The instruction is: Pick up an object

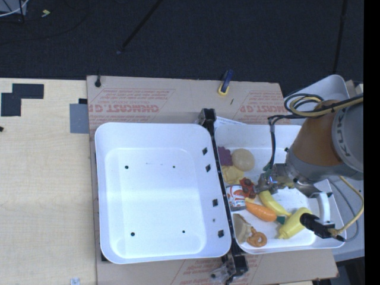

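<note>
The right bin (261, 136) holds a heap of toy food: a beige round piece (242, 158), a purple piece (224, 155), a carrot (260, 211), a banana (272, 202), a yellow piece (293, 222), a pretzel (257, 238) and a small red-and-white can (236, 194). My gripper (265, 184) is low in this bin, just above the banana and carrot, right of the can. The arm's grey body and orange band (317, 144) hang over the bin's right half and hide what lies beneath.
The left bin (110, 159) sits beside it, parted by a black clip rail (217, 177). A yellow-and-blue clamp (225, 83) stands on the cardboard behind the bins. Cables loop over the arm at the right.
</note>
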### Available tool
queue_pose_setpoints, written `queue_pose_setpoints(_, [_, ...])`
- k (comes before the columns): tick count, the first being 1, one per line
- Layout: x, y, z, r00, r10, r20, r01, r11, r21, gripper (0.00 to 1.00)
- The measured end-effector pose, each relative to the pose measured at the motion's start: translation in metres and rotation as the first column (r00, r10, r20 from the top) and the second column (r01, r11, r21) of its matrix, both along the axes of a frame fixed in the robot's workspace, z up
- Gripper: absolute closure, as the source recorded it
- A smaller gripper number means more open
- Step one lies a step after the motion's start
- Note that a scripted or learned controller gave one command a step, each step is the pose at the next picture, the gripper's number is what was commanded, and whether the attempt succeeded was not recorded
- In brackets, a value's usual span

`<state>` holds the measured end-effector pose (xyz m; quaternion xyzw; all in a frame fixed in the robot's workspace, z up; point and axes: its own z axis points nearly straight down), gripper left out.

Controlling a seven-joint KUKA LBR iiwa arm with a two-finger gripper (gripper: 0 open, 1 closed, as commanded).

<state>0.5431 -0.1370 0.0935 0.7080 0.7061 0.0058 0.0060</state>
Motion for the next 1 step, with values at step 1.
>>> queue_pose_setpoints(1, [-0.0609, -0.0001, 0.0009, 1.000, 0.001, 0.006, -0.001, 1.000, -0.005, 1.00])
